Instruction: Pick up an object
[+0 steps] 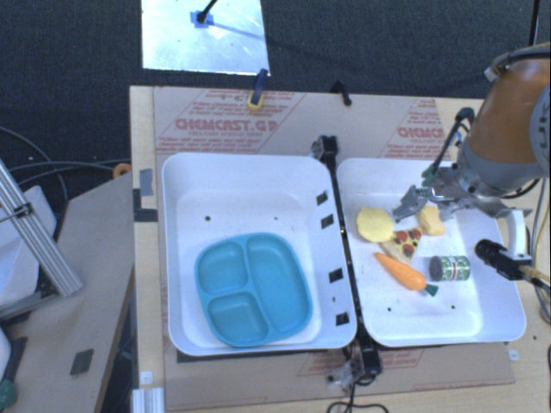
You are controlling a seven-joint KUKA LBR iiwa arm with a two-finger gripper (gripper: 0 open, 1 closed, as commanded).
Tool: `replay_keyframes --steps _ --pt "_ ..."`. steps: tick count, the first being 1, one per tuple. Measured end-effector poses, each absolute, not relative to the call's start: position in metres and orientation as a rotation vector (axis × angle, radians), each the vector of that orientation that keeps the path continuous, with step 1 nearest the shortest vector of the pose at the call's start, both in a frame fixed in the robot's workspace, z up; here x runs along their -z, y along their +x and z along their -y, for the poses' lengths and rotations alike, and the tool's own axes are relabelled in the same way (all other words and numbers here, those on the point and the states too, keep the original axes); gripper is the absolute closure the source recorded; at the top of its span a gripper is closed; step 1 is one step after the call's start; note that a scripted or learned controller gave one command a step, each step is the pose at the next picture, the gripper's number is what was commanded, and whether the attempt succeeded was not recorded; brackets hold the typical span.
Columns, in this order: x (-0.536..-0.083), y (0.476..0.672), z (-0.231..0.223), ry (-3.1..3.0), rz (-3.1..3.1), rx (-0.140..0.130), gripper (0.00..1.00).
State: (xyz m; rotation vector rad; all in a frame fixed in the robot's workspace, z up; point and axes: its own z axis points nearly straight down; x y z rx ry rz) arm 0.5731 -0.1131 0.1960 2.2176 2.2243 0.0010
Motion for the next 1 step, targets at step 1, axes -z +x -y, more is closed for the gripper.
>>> replay_keyframes --steps 1 --pt "-0.0917 0.596 0.1294 2.222 -2.22 -0.008 0.0"
